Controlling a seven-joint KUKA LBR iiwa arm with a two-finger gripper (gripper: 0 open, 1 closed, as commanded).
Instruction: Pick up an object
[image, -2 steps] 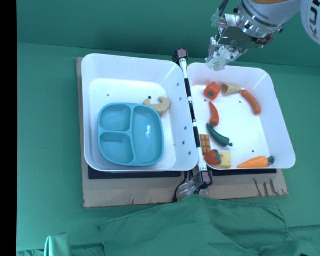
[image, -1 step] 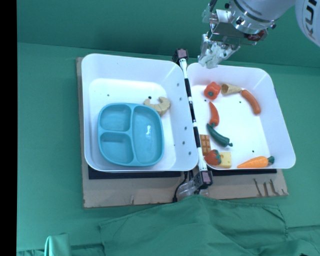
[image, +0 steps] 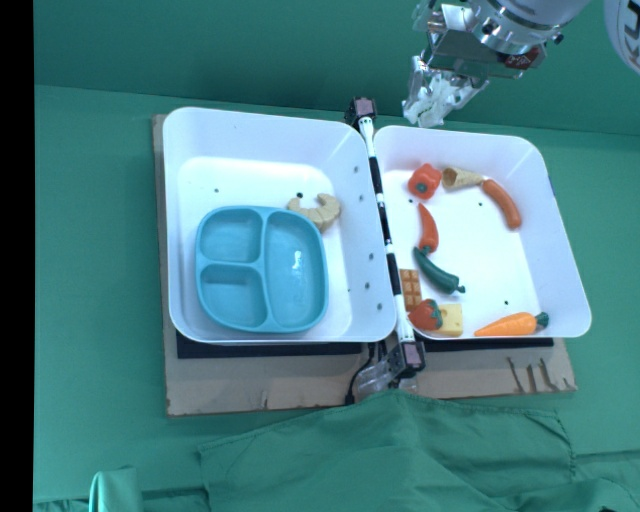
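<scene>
My gripper (image: 432, 105) hangs high over the back edge of the right bin (image: 560, 250), with nothing seen between its pale fingers. Below it in that bin lie a red bell pepper (image: 424, 180), an ice cream cone (image: 461, 178), a sausage (image: 502, 202), a red chili (image: 428, 228), a green cucumber (image: 437, 271), a waffle piece (image: 409, 284), a strawberry (image: 426, 314) beside a cheese wedge (image: 452, 320), and a carrot (image: 510, 324).
The left bin (image: 200, 150) holds a blue divided plate (image: 262, 268) and a tan croissant (image: 318, 208) at the plate's back right. A black and white divider (image: 383, 230) runs between the bins. Green cloth (image: 400, 450) bunches at the bench front.
</scene>
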